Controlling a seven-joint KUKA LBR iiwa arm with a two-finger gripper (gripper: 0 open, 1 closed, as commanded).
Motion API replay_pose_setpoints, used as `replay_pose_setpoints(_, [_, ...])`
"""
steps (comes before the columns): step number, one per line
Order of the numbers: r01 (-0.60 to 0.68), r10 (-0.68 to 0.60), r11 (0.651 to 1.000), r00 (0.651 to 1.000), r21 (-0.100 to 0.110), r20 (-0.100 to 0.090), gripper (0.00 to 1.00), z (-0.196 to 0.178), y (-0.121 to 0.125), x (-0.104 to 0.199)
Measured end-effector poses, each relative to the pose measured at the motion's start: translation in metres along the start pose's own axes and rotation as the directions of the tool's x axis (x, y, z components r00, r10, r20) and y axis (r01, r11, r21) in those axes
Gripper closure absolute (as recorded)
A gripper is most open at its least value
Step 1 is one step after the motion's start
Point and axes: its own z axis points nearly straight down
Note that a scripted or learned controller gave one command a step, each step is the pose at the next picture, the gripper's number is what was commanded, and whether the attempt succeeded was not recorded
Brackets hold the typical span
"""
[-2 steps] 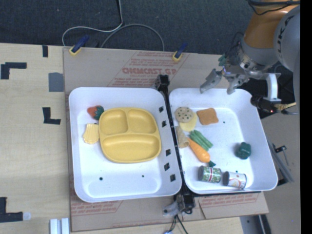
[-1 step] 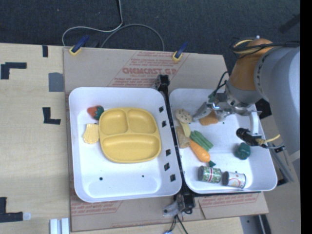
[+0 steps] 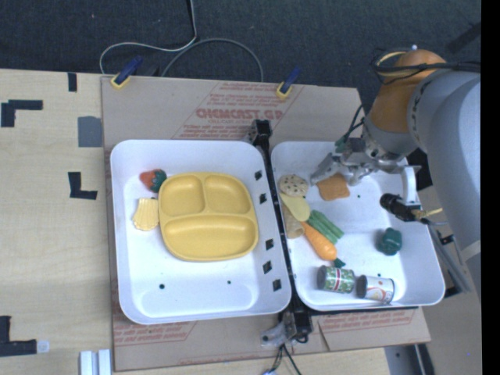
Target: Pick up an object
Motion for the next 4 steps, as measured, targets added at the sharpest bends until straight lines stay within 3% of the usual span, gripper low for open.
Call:
replay_pose_setpoints(1, [0.000, 0.000, 1.000, 1.000, 0.000, 0.000, 0.00, 0.000, 0.010, -0.003])
replay_pose_setpoints(2, [-0.005, 0.005, 1.000, 1.000, -0.003, 0.002, 0.00, -0.001, -0.015, -0.058])
replay_pose_setpoints(3, [0.003, -0.003, 1.000, 1.000, 0.005, -0.001, 0.00, -0.010, -0.033, 0.022])
replay_pose_setpoints(4, [-0.002, 0.002, 1.000, 1.000, -0.006, 0.004, 0.00, -0.001, -0.084, 0.028])
